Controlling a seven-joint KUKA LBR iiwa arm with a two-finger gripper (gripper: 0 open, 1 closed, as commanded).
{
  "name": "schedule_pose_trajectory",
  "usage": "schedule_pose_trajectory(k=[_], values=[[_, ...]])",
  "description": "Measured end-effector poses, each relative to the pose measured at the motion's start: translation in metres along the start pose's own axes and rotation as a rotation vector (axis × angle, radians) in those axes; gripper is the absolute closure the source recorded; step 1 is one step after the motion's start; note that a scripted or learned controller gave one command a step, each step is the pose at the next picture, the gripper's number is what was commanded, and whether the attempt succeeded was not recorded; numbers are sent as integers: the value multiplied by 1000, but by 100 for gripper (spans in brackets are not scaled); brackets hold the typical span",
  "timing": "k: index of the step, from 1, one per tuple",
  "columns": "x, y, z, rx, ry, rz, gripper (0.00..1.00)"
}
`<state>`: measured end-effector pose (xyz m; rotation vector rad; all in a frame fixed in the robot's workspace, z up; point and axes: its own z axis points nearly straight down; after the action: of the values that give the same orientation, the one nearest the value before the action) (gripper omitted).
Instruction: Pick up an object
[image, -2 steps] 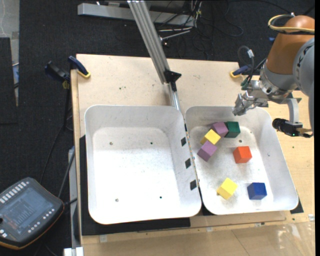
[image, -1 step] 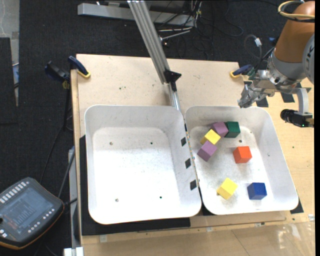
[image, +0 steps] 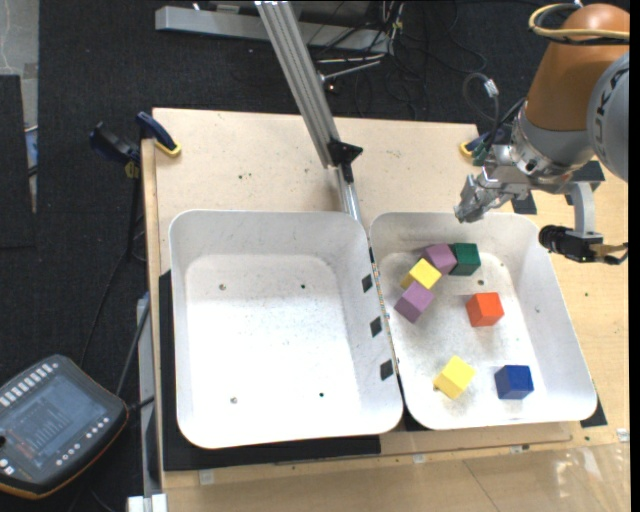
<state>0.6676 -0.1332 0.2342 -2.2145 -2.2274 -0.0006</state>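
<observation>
arm: we see it cut by the right edge | pendant: cropped at lower left

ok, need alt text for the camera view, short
A grey and orange robot arm's hand hovers over the far edge of the right white bin, which holds seven small blocks: two purple, two yellow, one green, one orange, one blue. The left white bin sits beside it on a pale bench.
</observation>
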Motion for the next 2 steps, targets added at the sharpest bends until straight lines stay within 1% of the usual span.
schedule_pose_trajectory(k=[1, 2], values=[[50, -16, 10, 0, 1, -1, 100], [105, -36, -1, 1, 1, -2, 100]])
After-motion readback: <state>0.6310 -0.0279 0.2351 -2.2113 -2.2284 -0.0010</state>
